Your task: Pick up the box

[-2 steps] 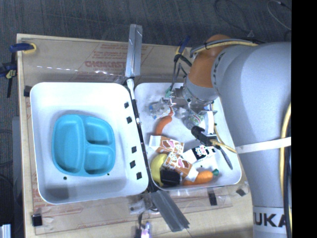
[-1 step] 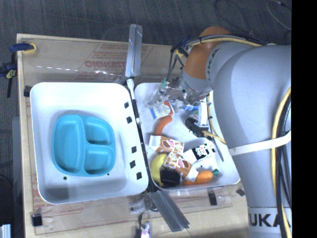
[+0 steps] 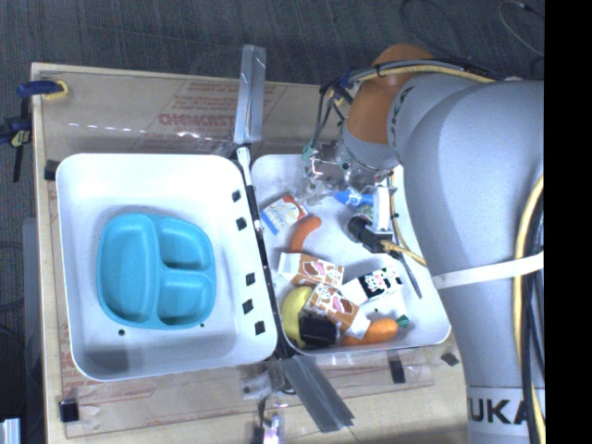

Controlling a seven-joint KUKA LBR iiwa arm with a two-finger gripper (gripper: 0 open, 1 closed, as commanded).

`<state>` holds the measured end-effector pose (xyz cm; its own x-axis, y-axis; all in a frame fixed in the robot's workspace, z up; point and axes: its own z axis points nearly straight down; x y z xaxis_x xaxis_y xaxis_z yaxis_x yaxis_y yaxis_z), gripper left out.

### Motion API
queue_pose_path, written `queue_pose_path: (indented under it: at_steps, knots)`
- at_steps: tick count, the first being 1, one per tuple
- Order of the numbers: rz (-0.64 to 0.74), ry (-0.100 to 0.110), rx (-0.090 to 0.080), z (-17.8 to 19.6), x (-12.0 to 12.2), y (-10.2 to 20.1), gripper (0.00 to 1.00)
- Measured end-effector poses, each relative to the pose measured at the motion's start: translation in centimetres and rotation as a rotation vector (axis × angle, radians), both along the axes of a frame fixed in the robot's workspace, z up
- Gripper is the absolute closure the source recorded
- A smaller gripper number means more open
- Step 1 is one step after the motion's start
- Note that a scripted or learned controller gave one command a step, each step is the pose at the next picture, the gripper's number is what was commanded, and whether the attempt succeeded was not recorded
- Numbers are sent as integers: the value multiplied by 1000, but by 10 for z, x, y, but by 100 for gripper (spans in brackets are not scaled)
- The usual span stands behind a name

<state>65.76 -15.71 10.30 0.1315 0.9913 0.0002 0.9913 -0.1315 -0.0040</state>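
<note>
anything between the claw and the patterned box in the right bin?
Nothing sits directly between them. The claw hangs over the far end of the right bin, with the box further toward the near end. A small white packet and an orange sausage-shaped toy lie on the bin floor between them, low, beside the path.

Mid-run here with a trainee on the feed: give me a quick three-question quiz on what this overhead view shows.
1. True or false: the blue plastic divided tray lies in the left white bin.
2. Which bin is the grey arm's gripper over? A) left bin B) right white bin C) neither
3. Fill in: the small patterned cardboard box lies just above the ____ banana in the picture.

Key: 1 true. 2 B, near that bin's far end. 3 yellow.
</note>
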Motion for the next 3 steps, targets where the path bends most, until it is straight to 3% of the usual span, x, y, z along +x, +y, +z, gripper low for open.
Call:
queue_pose_path:
  at_steps: [1,2,3]
  knots:
    - [-68,-2,-1,80,-1,61,100]
    - [352,0,1,63,-55,9,100]
    - [352,0,0,63,-55,9,0]
